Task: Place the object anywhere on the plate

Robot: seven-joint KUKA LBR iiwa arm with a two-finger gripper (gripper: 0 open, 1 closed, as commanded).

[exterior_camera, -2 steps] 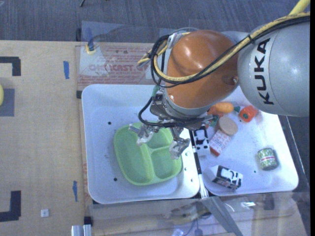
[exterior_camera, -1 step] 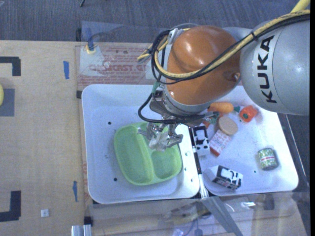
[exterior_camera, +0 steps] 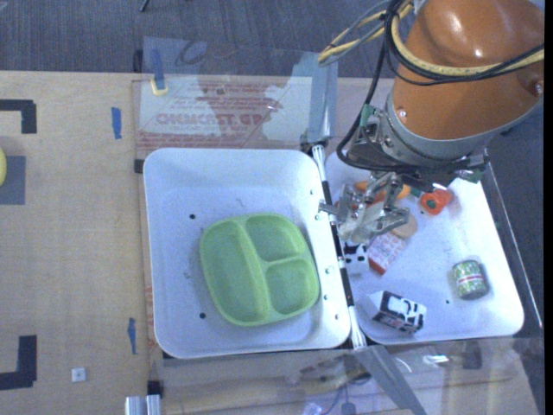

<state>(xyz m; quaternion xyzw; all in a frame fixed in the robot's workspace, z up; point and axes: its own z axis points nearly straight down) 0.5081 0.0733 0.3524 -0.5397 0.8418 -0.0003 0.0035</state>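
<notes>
A green three-compartment plate (exterior_camera: pixel 258 269) lies in the left bin (exterior_camera: pixel 173 180), while in the right bin (exterior_camera: pixel 497 232) the end effector (exterior_camera: pixel 373 214), its opening impossible to tell, hangs over a red-and-white packet (exterior_camera: pixel 386 252), with a black-and-white box (exterior_camera: pixel 399 311) nearer, a green-labelled can (exterior_camera: pixel 469 278) rightward, all lettering illegible.

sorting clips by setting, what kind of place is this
Likely a robotics lab bench: a wooden bench with blue tape marks, two white bins side by side, and a cabled arm over small test objects.
</notes>
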